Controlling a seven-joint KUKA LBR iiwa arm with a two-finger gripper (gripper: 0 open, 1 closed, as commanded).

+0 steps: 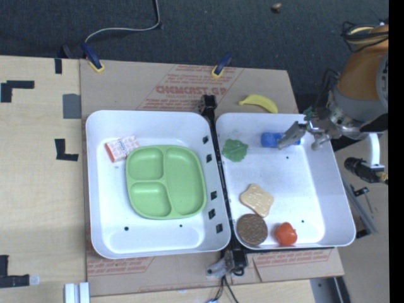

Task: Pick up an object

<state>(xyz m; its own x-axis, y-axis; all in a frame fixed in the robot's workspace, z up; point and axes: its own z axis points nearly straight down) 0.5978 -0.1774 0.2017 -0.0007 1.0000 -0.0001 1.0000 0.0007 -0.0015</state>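
Camera view: hand [303, 135] sits at the right bin's [328, 188] upper right edge, fingers spread apart and holding nothing, just beside a blue block [271, 140]. Green lump [235, 149] sits left of it; cracker [257, 199], brown disc [252, 229], tomato [286, 233] lower down.

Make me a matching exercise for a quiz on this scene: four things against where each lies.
Things:
1. green plate
2. banana
3. tomato
4. blue block

Places:
A. outside the bins, on the cardboard
B. right bin, near corner
C. left bin
D. right bin, far side, beside the gripper

Pairs: 1-C, 2-A, 3-B, 4-D
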